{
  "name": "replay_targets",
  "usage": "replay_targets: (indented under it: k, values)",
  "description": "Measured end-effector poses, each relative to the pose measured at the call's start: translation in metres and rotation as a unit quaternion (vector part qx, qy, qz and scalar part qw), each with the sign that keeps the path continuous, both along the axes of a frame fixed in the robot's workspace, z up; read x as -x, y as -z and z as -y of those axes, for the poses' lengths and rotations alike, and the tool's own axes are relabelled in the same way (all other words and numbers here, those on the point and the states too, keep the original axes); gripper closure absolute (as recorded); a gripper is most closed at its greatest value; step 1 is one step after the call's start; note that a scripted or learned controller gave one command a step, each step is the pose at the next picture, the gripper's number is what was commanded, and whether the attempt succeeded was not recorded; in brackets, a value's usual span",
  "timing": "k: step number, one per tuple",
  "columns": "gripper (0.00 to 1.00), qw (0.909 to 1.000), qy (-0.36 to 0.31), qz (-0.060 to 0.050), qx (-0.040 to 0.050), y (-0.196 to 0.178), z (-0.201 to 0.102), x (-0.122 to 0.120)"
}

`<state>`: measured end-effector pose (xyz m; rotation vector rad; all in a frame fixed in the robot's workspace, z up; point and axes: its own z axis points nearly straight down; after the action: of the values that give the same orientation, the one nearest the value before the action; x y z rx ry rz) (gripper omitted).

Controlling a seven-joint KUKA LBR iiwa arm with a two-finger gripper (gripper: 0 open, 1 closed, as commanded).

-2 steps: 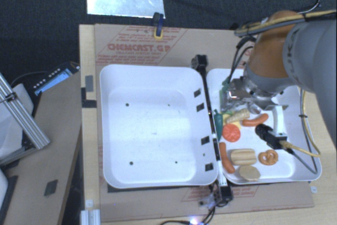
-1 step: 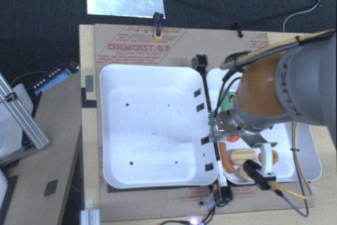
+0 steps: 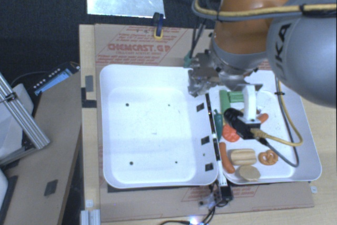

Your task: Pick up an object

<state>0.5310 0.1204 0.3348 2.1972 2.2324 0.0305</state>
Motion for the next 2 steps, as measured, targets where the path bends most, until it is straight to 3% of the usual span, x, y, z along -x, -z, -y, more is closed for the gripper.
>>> replay_targets:
  k: [1,2]
  values:
    - [1.00,0.9999,0.003,-0.015,0.0036,0.119,-0.078,0.005]
    - [1.00,1.0000,0.004,-0.004,0.0004,-0.010,-0.091,0.004]
